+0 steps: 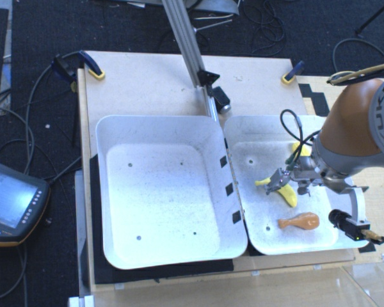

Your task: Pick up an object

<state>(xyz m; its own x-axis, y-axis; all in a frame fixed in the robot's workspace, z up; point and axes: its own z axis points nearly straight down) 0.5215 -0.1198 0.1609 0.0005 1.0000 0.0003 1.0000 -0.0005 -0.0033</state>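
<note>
In the right bin (pixel 256 147) lies a yellow banana (pixel 288 197), bent, with one end pointing left toward the divider. My gripper (pixel 284 179) hangs low right over its middle, and the grey wrist hides the contact. An orange drumstick-shaped toy (pixel 300 221) rests just in front of the banana, near the bin's front wall. A second yellow object (pixel 300 149) peeks out behind the wrist, partly covered by a black cable.
The left bin (pixel 115 139) sits beside the right one, a raised divider (pixel 229 171) between them. A slanted metal pole (pixel 185 37) rises from the back of the bench. The orange-banded arm (pixel 358 123) covers the right bin's right side.
</note>
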